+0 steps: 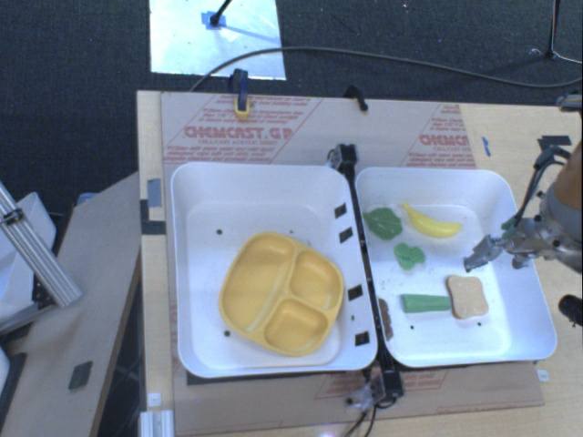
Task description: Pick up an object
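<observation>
Starting at the left, I see the left bin (196,198) holding only a yellow divided tray (281,292), which I leave out of my plan. Across the divider, the right bin (524,335) carries the candidates: a green leaf piece (383,222), a yellow banana (432,224) just beside it, a small green broccoli piece (409,257) below them, a green pepper strip (425,303) near the front wall, and a slice of toast (467,297) just right of that strip. Further right, my gripper (483,255) hangs over the bin's right side, and I cannot tell whether it is spread or closed; nothing sits in it. I judge the step as the approach, with no grasp made. The toast lies nearest, just below and slightly left of the gripper tip. The next move calls for centring over it, then descending straight.
</observation>
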